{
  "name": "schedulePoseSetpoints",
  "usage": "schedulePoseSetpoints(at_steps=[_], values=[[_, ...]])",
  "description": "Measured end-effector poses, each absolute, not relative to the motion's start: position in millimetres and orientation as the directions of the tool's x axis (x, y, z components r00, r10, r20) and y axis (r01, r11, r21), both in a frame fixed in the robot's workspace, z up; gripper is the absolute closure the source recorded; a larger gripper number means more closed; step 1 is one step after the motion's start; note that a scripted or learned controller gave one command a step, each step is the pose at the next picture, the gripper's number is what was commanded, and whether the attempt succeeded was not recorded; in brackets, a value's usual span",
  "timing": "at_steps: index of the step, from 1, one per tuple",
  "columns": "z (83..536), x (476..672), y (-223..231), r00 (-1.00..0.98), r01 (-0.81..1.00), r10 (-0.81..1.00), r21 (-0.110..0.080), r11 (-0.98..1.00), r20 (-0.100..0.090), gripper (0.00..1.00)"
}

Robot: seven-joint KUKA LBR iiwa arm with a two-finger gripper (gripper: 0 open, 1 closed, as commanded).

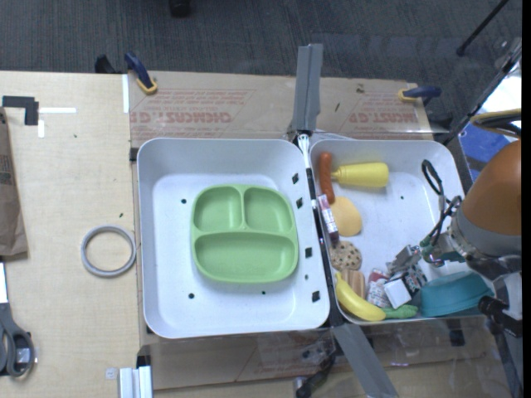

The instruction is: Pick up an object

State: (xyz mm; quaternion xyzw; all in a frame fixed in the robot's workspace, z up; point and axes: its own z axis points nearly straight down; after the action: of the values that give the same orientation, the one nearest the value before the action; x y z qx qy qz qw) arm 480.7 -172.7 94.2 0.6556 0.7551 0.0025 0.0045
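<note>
Camera view: claw [408, 259] low in right bin [398, 210], among clutter

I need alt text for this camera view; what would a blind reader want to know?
A robot arm's tool hangs low over toy food in the right bin, near a banana and a cookie. The left bin holds a green divided plate.

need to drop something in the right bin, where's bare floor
Bare floor in the right bin: middle patch between the yellow bottle and the end effector. Crowded: left wall and near edge, cookie, banana, teal bowl.
</note>
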Motion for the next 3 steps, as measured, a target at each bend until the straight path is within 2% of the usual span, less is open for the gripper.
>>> schedulePoseSetpoints(at_steps=[1,2,3], values=[[94,481.8,-176,-0.224,0.975,0.975,0.011,0.224,-0.004,0.00],[103,482.6,-176,-0.221,0.975,0.975,0.012,0.221,-0.002,1.00],[92,479.1,-115,0.069,0.998,0.998,0.002,-0.069,0.000,1.00]])
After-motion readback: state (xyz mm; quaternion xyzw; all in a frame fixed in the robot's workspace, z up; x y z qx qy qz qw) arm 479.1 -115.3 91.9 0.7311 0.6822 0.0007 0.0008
